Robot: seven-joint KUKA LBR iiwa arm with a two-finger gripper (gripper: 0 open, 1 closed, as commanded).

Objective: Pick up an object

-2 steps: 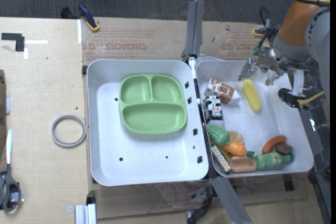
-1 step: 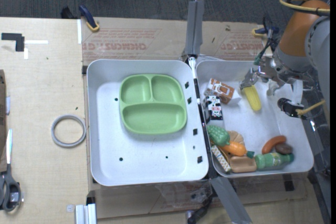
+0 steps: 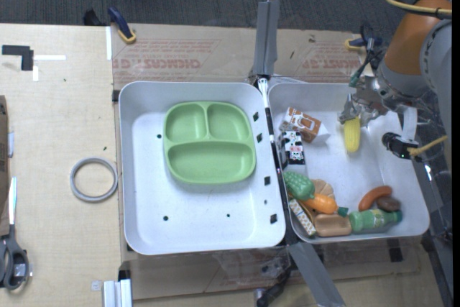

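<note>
Corn cob (image 3: 351, 135) hangs upright under the gripper (image 3: 354, 113), over the right bin (image 3: 410, 226); the fingers look closed on its top end, apparently lifted. You should raise it straight and slowly, clear of the small cartons (image 3: 296, 133) beside it, so it doesn't slip.

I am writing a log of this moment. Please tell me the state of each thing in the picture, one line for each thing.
Gripper: raised over the right bin, shut on corn.
Corn: hanging upright from the gripper.
Green plate: flat in the left bin, nothing on it.
Carton: lying on its side in the right bin.
Sausage: lying near the front right corner.
Tape ring: flat on the bench.
</note>
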